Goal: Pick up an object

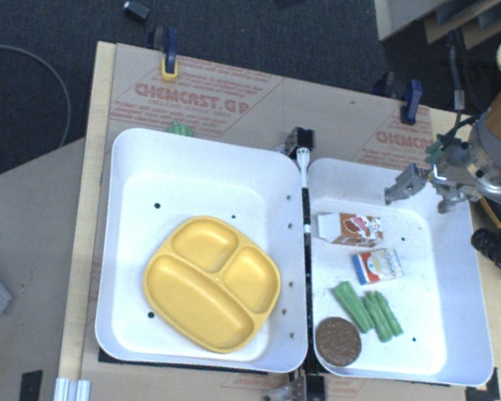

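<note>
The right bin [461, 306] holds a brown-and-white packet [352, 228], a small white, blue and red box [378, 265], a bunch of green pods [367, 310] and a brown round disc [338, 341]. A yellow divided tray [213, 282] lies in the left bin [123, 221]. My gripper [425, 194] hangs over the back rim of the right bin, above and right of the packet. Its fingers [402, 189] are spread open, with nothing between them.
Blue clamps [170, 50] [411, 96] hold the board at its back edge. A black clip [302, 143] sits where the two bins meet at the back. Cables and a dark floor lie beyond the bench.
</note>
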